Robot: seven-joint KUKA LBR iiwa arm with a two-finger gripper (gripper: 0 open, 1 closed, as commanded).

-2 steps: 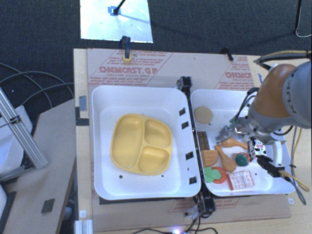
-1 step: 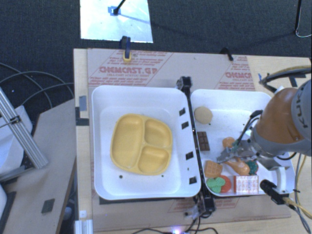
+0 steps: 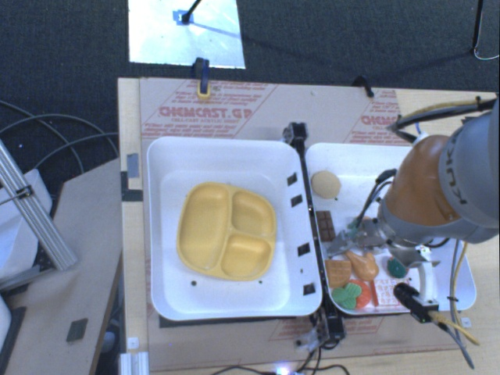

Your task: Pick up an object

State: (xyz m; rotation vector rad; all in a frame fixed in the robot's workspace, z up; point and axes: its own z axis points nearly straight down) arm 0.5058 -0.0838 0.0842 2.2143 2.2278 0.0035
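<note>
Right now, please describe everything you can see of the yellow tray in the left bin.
The yellow tray looks like smooth moulded plastic, pale yellow, with rounded corners and three compartments: one long on its left, two smaller on its right. It lies flat, slightly turned, on the floor of the left bin, near the middle, apart from the walls. Nothing lies in it.

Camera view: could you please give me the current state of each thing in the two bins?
Yellow tray: upright, in the left bin.
Tan ball: loose in the right bin.
Toy food pile: clustered at the right bin's near corner.
Tool: low over the pile.
</note>
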